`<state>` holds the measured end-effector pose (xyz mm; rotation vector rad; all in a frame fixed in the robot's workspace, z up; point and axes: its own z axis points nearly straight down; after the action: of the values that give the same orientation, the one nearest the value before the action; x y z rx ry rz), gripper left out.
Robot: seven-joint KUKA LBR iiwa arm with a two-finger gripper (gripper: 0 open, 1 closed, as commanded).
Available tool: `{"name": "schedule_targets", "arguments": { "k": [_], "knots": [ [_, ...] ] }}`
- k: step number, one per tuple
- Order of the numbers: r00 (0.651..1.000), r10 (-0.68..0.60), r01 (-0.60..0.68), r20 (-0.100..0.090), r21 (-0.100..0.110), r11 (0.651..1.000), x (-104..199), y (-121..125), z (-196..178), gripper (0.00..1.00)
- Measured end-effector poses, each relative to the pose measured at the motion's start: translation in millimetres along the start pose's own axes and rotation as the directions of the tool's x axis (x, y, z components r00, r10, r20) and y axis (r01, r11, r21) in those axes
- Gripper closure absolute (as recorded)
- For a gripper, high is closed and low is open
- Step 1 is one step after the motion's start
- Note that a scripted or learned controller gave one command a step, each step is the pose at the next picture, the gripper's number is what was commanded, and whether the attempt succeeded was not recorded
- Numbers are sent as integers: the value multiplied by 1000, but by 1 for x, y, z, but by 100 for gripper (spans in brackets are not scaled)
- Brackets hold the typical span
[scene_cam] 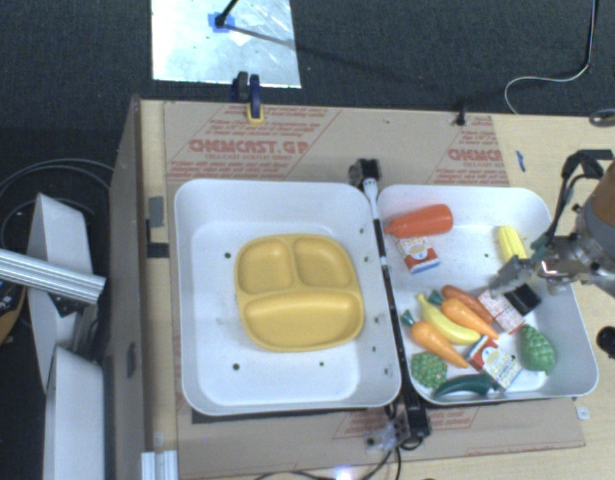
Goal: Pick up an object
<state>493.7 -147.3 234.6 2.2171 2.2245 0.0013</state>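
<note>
We see the gripper (520,286) low over the right bin (467,200), near its right wall, with the arm (599,238) coming in from the right edge of the camera view; whether it is open or shut we cannot tell, because the dark tip blurs into the clutter under it, and nothing shows as held. The nearest things to pick lie just to its left and below: two orange carrots (469,313), long and tapered, running on a slant from upper left to lower right, with a yellow banana (449,321) curved beside them on the same slant. A small red-and-white packet (503,313) sits almost under the tip, and a bumpy green piece (536,349) lies below it toward the bin's near corner. A yellow corn cob (510,242) stands just above the tip, its long axis nearly up-and-down in the view. Farther left, well apart, a thick smooth orange cylinder (420,220) lies crosswise above a little carton (420,256). We judge the coming move to be short, leftward and down, and a grasp across a carrot's narrow width would suit its slanted lie. The toys look like smooth hard plastic, so they may slip. The left bin (277,196) holds a glossy yellow divided plate (297,293).
</note>
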Motion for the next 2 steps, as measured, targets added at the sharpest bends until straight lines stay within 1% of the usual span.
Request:
{"name": "schedule_targets", "arguments": {
  "k": [1,2],
  "knots": [
    [1000,0,0,-1,4,1000,3,71,125,0],
    [1000,-2,2,-1,-1,1000,49,116,146,0]
  ]
}}
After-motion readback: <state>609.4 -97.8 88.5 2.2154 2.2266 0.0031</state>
